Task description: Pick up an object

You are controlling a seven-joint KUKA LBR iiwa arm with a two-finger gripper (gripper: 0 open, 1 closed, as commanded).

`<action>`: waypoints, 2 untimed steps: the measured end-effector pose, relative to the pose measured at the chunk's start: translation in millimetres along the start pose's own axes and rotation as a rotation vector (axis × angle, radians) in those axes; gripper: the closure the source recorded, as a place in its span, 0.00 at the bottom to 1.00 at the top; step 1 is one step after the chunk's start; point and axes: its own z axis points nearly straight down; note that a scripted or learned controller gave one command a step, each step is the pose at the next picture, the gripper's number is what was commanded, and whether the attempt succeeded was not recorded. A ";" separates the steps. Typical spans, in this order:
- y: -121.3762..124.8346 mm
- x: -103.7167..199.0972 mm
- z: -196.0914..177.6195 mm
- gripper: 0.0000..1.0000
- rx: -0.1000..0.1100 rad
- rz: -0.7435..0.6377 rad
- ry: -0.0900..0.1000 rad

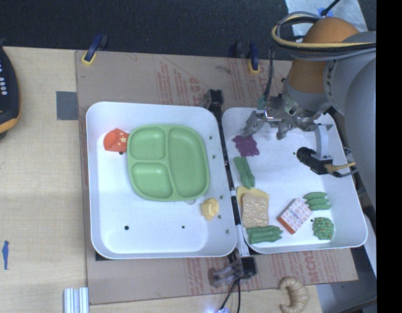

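My gripper (268, 128) hangs over the back left part of the right bin (282, 175), its two fingers spread open with nothing between them. Just below and left of it lies a purple bunch of grapes (247, 145). A green pickle (244, 171) lies along the bin's left wall. Toward the front are a slice of toast (255, 209), green beans (264, 234), a red and white box (295, 215), pea pods (317, 201) and a green broccoli piece (323, 227).
The left bin (109, 227) holds a green divided plate (168, 162), a red item (115, 140) at its back left and a small yellow piece (210, 208) near the divider. A tan curled object (293, 293) lies on the bench in front of the bins.
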 end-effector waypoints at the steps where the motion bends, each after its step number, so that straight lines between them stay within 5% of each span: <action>1: -94.9 -8.2 33.0 0.00 -0.005 0.008 0.001; 2: -11.1 14.0 -73.9 0.00 -0.019 -0.001 -0.001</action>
